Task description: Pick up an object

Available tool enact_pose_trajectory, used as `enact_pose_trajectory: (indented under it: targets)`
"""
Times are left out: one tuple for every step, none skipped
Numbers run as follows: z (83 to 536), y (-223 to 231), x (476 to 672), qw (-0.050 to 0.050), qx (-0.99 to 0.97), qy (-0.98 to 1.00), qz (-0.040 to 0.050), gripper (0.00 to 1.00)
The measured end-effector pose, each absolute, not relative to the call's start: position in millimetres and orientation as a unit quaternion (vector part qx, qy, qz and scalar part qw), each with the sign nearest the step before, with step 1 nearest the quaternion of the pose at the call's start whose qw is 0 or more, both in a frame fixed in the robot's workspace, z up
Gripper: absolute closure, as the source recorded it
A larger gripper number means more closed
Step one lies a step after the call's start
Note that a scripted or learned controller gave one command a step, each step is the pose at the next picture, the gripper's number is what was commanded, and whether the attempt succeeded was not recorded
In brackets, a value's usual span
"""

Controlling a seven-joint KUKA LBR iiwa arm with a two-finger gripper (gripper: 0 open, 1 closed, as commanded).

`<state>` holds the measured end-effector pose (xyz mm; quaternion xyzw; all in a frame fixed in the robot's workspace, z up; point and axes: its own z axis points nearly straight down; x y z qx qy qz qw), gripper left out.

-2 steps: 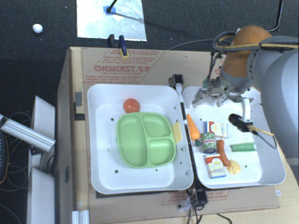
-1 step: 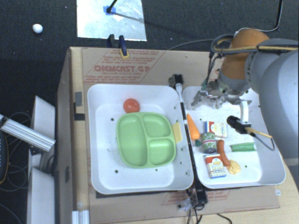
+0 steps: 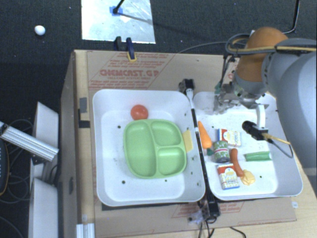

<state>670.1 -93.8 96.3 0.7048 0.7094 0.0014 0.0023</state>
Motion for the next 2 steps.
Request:
enact_pose_trajectory:
  targets:
    - [96,-94,670.0,0.002,0.705,0.709,0.0013,0.00]
    - [85,-94,669.0,0.001,0.706,0.709,0.0003,0.00]
